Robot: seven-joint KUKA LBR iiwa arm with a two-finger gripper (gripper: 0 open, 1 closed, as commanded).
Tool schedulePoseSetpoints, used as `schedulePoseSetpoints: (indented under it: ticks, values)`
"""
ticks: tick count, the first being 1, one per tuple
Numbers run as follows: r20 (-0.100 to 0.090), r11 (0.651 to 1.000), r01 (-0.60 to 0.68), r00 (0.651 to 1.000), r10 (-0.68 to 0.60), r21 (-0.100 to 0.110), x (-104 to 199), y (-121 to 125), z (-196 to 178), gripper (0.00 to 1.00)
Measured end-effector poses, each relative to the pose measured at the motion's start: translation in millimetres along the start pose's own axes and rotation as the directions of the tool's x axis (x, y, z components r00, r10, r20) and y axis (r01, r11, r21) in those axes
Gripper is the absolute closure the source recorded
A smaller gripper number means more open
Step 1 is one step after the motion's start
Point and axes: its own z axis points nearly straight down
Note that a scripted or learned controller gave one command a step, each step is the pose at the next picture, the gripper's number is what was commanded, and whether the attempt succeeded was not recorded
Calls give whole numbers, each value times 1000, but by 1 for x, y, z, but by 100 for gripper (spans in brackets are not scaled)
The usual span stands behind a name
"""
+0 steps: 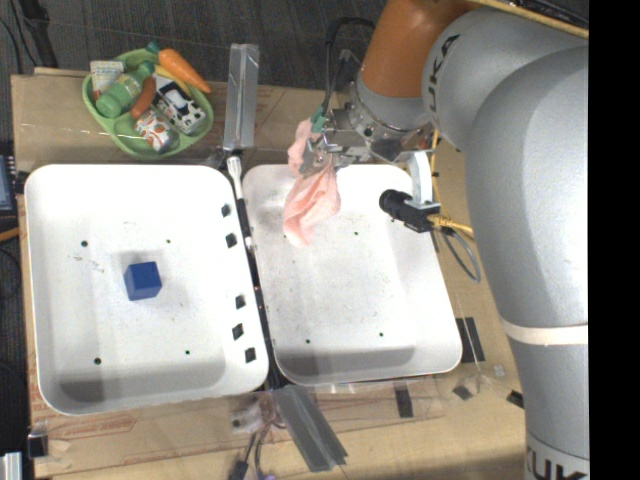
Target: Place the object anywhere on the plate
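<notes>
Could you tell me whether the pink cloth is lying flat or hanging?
Hanging: the cloth droops bunched from the gripper, its top pinched there, its lower end over the right bin.

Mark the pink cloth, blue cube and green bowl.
pink cloth (pixel 311 203), camera view, middle of the hanging fold.
blue cube (pixel 143 280), camera view, top face.
green bowl (pixel 118 135), camera view, near rim.

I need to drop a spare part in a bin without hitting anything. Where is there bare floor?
Left bin: bare all around the blue block, widest toward the back and right wall. Right bin: the front half is bare. Its back is crowded by the pink cloth hanging under the gripper.
</notes>
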Motion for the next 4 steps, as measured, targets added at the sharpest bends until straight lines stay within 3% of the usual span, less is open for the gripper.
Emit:
schedulePoseSetpoints:
  ticks: [1,2,3,4]
  values:
    - [-1,918,396,918,-396,2,53,-19,-2,100]
    - [-1,689,725,689,-725,2,103,-35,-1,100]
    - [-1,349,937,349,-937,1,136,-66,2,100]
    - [-2,67,998,67,-998,1,177,-87,13,100]
